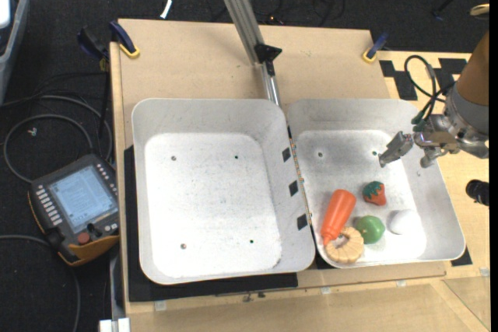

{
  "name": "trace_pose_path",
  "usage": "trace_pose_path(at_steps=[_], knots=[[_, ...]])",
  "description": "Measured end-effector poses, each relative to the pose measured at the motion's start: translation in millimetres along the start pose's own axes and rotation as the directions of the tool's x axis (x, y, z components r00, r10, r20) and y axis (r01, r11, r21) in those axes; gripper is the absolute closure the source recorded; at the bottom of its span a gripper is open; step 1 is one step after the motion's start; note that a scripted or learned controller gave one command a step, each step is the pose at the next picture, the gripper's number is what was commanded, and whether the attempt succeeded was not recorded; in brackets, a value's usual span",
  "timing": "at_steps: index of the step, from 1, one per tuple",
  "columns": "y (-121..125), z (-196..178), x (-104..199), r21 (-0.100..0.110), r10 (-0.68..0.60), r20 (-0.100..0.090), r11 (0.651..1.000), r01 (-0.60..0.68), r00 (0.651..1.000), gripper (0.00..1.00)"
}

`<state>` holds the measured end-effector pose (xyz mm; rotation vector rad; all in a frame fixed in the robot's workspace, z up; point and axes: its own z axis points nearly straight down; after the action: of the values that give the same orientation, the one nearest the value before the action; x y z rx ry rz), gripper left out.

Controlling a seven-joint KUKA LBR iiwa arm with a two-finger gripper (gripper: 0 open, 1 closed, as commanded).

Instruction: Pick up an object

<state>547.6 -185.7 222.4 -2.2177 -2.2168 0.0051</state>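
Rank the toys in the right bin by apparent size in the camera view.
Largest to smallest:
1. Orange plastic carrot
2. Tan round ridged piece
3. Green ball, small red strawberry-like toy and white ball look too alike to rank.

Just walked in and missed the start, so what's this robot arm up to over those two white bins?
It is set to pick up an object. The gripper hangs open over the upper part of the right bin, with nothing between its jaws. The toys lie in a cluster lower in that bin: a carrot, a strawberry, a green piece, a tan round piece and a small white object. None is lifted yet.
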Motion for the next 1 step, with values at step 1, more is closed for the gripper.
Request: trace_pose_path(at_steps=[1], knots=[[7.8,53.4,7.3,-0.001,-0.002,0.000,1.000,0.002,1.000,0.00]])
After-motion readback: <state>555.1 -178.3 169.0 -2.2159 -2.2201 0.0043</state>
